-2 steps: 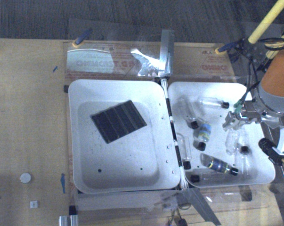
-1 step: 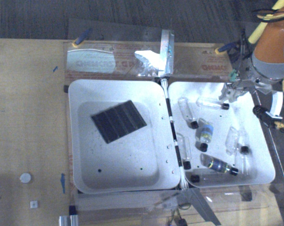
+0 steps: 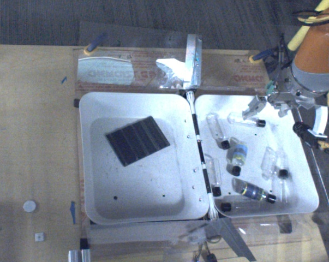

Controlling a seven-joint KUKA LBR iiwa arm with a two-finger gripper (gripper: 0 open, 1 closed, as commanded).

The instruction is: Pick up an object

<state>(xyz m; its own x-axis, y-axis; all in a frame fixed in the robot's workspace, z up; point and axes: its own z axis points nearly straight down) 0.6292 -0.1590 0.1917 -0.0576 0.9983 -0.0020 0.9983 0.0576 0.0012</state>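
Seen from above: dark ribbed mat (image 3: pixel 137 140) in left bin (image 3: pixel 93 162); clear bottles (image 3: pixel 238 153) scattered in right bin (image 3: pixel 306 195), gripper (image 3: pixel 261 103) overhead.

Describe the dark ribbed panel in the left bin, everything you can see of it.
The panel is a flat, dark grey to black rectangle with parallel ridges running along its length, like a corrugated or slatted sheet. It looks matte, perhaps plastic or rubber. It lies flat on the floor of the left bin, in the upper half, turned at a slant so its corners point toward the bin's walls. It touches no wall and nothing else rests on or against it.
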